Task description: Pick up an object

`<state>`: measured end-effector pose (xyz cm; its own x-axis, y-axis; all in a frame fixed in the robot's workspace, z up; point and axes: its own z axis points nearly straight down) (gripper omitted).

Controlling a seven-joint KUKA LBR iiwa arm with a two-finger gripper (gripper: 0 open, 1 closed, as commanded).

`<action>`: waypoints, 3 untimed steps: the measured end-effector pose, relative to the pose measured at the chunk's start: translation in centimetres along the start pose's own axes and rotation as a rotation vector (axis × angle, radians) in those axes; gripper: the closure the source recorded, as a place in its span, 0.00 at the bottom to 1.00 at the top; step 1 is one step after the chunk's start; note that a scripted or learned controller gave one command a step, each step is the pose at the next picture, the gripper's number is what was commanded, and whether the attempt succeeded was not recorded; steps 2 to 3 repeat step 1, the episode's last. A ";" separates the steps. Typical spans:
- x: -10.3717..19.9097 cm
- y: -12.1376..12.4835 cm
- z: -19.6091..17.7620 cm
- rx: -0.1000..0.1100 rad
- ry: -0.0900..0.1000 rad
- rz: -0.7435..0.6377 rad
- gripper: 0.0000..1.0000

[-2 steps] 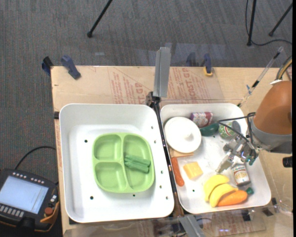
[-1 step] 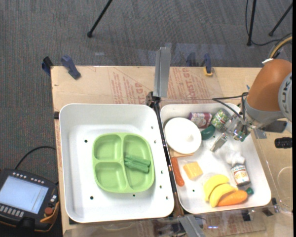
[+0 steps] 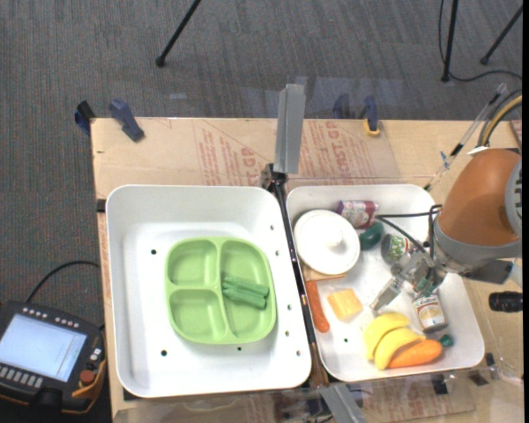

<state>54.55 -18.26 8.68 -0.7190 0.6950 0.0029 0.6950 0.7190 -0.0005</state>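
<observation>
Jaws [image 3: 390, 296] near bananas [image 3: 385, 335] (possibly empty)

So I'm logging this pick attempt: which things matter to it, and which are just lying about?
In play: gripper, cheese slice, bananas, small jar, carrot, white lid.

Lying about: green divided plate, teach pendant, blue clamp.

A yellow banana [image 3: 386, 335] lies near the right bin's [image 3: 458, 359] front edge, touching an orange carrot-like piece [image 3: 418, 353]; a small labelled bottle [image 3: 429, 311] stands just behind them.
</observation>
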 end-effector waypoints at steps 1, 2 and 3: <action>-6.3 2.7 -0.1 -0.002 -0.005 0.045 0.00; -6.3 2.7 -0.1 -0.002 -0.005 0.045 0.00; -6.3 2.7 -0.1 -0.002 -0.005 0.045 0.00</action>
